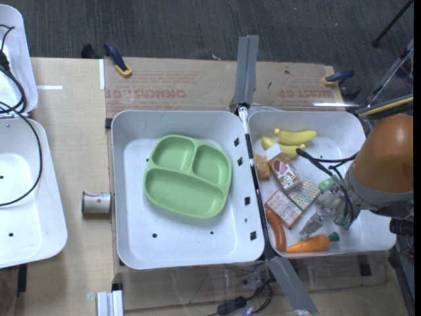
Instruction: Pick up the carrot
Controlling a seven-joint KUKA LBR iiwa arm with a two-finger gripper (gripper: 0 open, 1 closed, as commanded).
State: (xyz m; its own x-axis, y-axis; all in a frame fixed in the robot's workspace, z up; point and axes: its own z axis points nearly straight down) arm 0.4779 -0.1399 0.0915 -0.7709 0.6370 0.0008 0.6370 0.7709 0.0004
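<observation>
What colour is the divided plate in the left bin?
Light green: the round three-compartment plastic plate sits in the left white bin, clearest in the camera view.

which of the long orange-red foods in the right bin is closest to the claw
The carrot, orange with a green tip, lies just below the claw; the red sausage sits farther left.

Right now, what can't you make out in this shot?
- Gripper, camera view: small and blurred, so open or shut is unclear, as is any contact with the carrot.
- Right bin: its right side is covered by the arm.
- Small boxes: labels too small to read.
- Can by the left bin: print unreadable.
</observation>
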